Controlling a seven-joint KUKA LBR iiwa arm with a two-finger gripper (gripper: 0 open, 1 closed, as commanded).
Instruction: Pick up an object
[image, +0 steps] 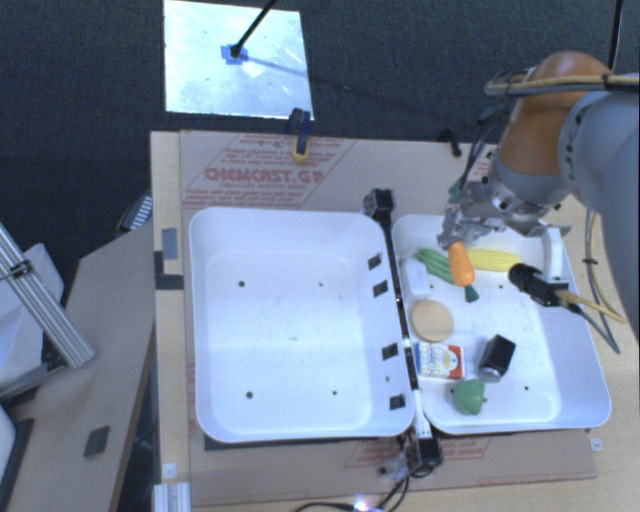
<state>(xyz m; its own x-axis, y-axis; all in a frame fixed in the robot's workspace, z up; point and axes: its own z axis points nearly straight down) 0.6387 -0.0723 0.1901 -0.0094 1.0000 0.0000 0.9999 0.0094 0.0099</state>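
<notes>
**Gripper low over the carrot in the right bin**

The grey arm (600, 150), with its glossy orange band (545, 110), reaches in over the far edge of the right bin (560, 395). Its gripper (458, 236) points down at the bin's back left part. From this angle the metal parts of the gripper merge together, so I cannot tell whether its jaws stand open or closed.

Directly below it is the carrot (460, 266), a short, smooth orange cone with a dark green stalk end pointing towards the near side. Its orange top meets the tip of the gripper. The view does not show whether it is gripped or simply lies on the bin floor.

A flat, ribbed green pod (430, 262) lies touching the carrot on the left. A yellow corn cob (497, 261) with a bumpy surface lies touching it on the right.

Nearer the front, a flat, round tan disc (432, 320) lies close to the bin's left wall. Just in front of the disc is a small white and orange carton (438, 360). A shiny black block (496, 356) lies beside the carton on its right. A rounded, lumpy green piece (468, 396) sits at the front rim.

The left bin (290, 330) is a smooth, shallow white tray with rounded corners and a few dark dots on its floor. Both bins rest on a brown cardboard sheet (265, 175) printed in red.
</notes>
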